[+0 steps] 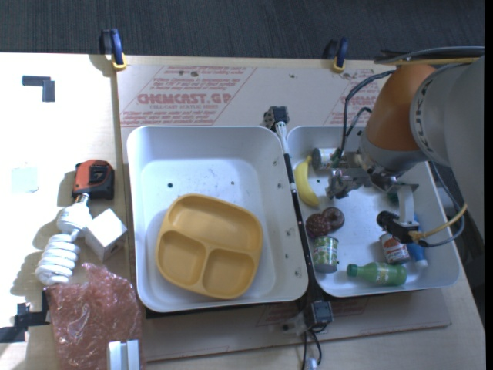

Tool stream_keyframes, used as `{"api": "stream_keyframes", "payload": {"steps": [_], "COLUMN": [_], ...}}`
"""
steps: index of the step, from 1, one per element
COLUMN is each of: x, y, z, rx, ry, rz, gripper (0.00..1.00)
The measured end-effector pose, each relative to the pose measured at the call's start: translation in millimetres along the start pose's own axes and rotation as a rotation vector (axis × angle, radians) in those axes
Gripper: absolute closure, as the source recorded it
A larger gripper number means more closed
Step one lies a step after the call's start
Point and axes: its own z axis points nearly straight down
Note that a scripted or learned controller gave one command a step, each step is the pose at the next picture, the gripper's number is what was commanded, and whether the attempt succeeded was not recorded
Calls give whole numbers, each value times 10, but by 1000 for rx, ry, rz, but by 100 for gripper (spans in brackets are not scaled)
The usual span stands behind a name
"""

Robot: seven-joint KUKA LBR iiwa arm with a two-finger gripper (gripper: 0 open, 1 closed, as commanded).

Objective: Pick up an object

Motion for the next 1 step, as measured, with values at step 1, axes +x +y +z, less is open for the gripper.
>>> {"api": "stream_keyframes", "payload": {"steps": [1], "x": [-219], "y": [520], "z": [32], "rx": [21], "ry": [3], "rz": [-3], "gripper": [0]}}
